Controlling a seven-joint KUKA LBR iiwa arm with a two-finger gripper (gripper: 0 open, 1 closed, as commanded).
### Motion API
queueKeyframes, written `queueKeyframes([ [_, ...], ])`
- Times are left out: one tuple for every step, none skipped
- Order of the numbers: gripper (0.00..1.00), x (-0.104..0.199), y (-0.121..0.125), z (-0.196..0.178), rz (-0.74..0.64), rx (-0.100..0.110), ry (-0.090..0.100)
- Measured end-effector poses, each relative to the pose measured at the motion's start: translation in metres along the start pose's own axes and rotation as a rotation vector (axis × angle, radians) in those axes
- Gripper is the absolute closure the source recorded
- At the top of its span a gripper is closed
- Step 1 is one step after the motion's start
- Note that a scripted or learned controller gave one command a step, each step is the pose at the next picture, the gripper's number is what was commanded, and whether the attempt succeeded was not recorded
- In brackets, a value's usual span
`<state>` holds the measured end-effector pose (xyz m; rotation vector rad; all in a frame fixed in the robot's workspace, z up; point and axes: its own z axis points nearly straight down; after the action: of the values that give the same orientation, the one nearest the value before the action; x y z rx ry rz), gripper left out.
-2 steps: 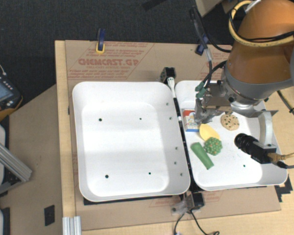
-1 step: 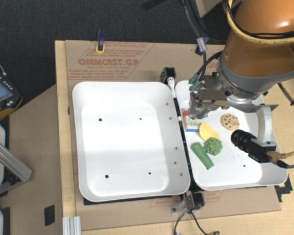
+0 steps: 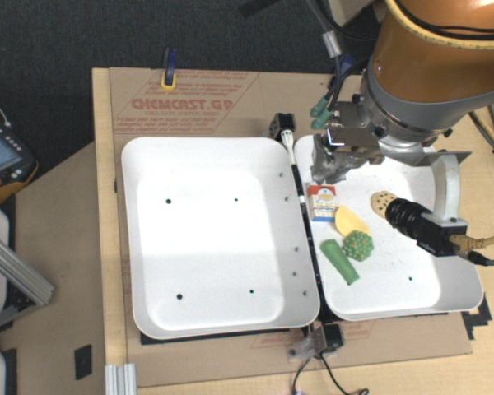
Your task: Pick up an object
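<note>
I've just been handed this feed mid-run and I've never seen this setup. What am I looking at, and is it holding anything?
It is one picture, taken by a fixed camera above the bench, looking down at a slant. The big grey and orange shape at upper right is a robot arm reaching in. At its tip is the gripper, the part that pinches things.

Two shallow white trays sit side by side: the left bin and the right bin. In the right bin lie a small box, a yellow piece, a green ball, a green stick and a speckled disc.

The gripper is low over the box. Whether it has hold of the box, this view does not settle.
</note>
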<state>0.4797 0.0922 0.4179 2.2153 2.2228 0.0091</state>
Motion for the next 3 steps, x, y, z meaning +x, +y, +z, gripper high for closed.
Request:
queueKeyframes([
  [1.00,0.004,0.023,0.014,0.004,0.004,-0.003],
  [1.00,0.041,0.000,-0.086,-0.002,-0.006,0.003],
  [1.00,0.063,0.001,-0.119,0.000,-0.001,0.001],
])
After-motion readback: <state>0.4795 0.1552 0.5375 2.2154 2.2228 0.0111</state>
